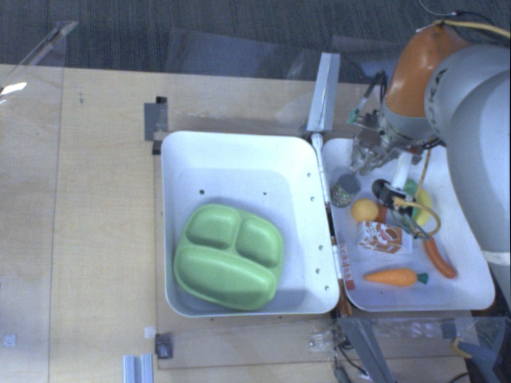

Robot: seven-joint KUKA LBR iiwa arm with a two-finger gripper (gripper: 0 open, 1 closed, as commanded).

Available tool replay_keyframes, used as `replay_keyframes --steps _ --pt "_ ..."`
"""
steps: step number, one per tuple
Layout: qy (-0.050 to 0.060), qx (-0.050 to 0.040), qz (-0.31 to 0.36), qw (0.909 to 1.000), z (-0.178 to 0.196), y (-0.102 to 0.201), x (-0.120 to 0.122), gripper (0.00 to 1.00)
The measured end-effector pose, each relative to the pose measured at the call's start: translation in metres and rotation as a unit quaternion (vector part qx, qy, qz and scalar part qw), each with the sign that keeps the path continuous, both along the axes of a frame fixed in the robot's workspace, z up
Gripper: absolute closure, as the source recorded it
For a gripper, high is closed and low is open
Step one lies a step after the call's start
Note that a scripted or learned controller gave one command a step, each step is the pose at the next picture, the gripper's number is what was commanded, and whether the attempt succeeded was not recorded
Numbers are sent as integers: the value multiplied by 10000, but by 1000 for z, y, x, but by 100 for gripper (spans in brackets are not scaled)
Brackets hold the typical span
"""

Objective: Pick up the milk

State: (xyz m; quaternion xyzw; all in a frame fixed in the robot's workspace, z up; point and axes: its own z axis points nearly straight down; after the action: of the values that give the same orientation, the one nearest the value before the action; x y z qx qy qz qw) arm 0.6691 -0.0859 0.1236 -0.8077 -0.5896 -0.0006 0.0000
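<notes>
Milk (381, 236): taken here to be the small white carton with red-and-orange print, lying flat in the lower middle of the right bin (447, 298).

Gripper (366, 159): hangs over the upper left corner of the same bin, above the carton in the frame and apart from it. From this slanted view you cannot tell whether it is open or closed, and nothing is seen held in it.

Neighbours, working outward:
- A grey round object (346, 190) sits just below the gripper.
- A yellow fruit (365, 210) lies against or just beside the carton's upper left corner.
- A carrot (391, 277) lies just below the carton.
- A reddish sausage (440, 259) lies to its right.
- The left bin (239, 154) holds a green divided plate (229, 255), well apart from the work.

To do this step well, move the gripper down the frame and slightly right until it is centred over the carton. Make sure it is opened wide before you descend. Set the grasp across the carton's narrower side, along the line that avoids the yellow fruit and the carrot. The carton lies low, so you will probably need to go nearly to the bin floor. A shallow or off-centre approach is likely to push the carton aside.
</notes>
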Motion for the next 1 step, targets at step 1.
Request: replay_keyframes --steps 1 --pt "-38 -5 14 10000 119 11 1 100"
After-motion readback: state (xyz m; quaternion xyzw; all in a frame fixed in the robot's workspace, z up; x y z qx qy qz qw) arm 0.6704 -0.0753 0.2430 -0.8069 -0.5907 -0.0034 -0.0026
